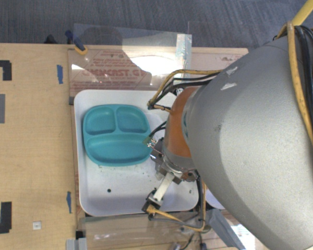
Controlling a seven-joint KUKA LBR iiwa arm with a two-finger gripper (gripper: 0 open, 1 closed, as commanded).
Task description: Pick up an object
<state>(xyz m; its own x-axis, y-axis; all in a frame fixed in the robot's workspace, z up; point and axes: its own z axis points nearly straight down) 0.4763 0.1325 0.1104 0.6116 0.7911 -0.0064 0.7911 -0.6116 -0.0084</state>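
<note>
Camera view: teal divided plate (pixel 116 134) lies flat in the upper left of the white bin (pixel 94 191), three compartments up, nothing in them. It's the only pickable thing I can see in there.

Arm (pixel 250 139) comes in from the right and covers most of the bin's right side. Wrist with the orange band sits just beside the plate's right rim. Jaws are hidden under the wrist, so can't tell whether they're open or holding anything.

My read for the grasp: a flat plate gives nothing to pinch from above, so go for the raised right rim, one finger inside the rim and one outside. Keep the approach low and square to the edge. Risk is the plate sliding toward the bin's left wall instead of lifting.
</note>
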